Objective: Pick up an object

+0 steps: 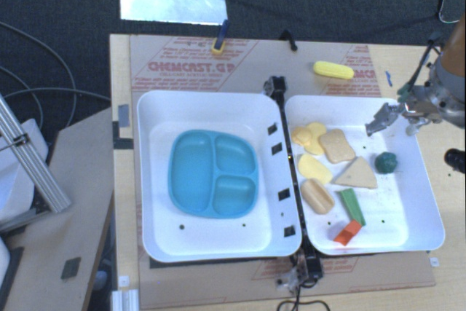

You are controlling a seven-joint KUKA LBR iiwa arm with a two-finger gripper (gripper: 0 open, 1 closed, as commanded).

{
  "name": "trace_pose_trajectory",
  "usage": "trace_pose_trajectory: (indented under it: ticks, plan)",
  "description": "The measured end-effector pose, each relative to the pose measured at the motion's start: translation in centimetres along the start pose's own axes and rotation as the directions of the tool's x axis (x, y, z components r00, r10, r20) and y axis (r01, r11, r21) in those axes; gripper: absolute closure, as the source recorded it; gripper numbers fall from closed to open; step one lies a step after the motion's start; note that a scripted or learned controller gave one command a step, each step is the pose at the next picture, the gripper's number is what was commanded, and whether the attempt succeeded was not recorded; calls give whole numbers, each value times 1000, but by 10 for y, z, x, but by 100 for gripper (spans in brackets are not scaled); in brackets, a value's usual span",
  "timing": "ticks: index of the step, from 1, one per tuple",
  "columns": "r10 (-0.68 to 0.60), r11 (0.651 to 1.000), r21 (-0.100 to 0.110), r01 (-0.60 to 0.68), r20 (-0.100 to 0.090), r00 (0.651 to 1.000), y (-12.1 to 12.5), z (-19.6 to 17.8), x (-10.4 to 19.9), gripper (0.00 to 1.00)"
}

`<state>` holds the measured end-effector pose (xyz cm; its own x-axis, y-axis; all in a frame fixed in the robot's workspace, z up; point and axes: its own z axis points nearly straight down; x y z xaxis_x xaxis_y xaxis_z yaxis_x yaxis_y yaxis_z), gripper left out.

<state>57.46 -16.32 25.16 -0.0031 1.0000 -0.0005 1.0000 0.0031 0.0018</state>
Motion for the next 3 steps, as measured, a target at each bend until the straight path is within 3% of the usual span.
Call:
trace_pose_trajectory:
  ticks: [1, 2, 3]
  plan:
    - [8, 1000, 12, -8, -3, 1000, -83, 96, -29, 0]
    - [-11, 1000, -7, 11, -2, 1000, 7, 90, 46, 0]
    - [6, 1000, -3, -6, 4, 1000, 38, 115, -49, 0]
